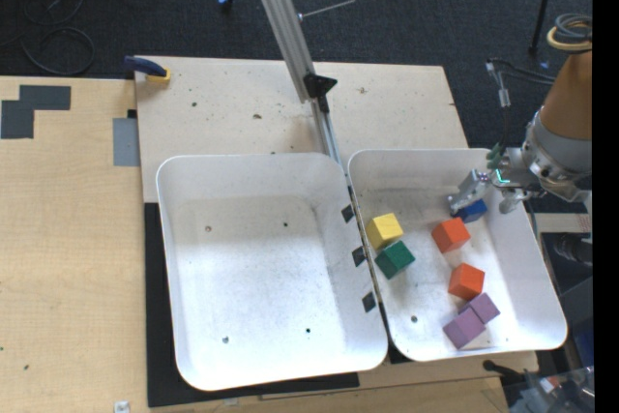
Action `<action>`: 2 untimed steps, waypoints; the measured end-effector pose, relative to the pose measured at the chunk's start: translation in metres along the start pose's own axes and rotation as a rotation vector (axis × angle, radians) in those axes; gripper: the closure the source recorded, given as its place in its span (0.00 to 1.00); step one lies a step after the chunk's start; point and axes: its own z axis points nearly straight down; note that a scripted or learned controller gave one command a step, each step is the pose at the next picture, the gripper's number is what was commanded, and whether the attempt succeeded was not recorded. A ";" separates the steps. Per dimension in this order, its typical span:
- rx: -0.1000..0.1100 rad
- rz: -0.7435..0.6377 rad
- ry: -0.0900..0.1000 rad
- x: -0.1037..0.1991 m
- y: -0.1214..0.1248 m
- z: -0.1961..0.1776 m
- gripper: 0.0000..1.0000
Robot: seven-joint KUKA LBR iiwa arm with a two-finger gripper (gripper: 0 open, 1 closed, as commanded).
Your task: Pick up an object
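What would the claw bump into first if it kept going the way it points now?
The claw points left and slightly down over the right bin. Straight on, it would probably meet that bin's floor near the upper orange cube, or the cube itself; depth is hard to judge from one view.

A slanted aluminium bar rises behind two white bins, near a blue-and-yellow clamp
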 end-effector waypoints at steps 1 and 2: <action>-0.004 0.000 -0.001 0.000 0.001 -0.002 0.00; 0.000 0.002 -0.001 -0.010 0.001 0.051 0.00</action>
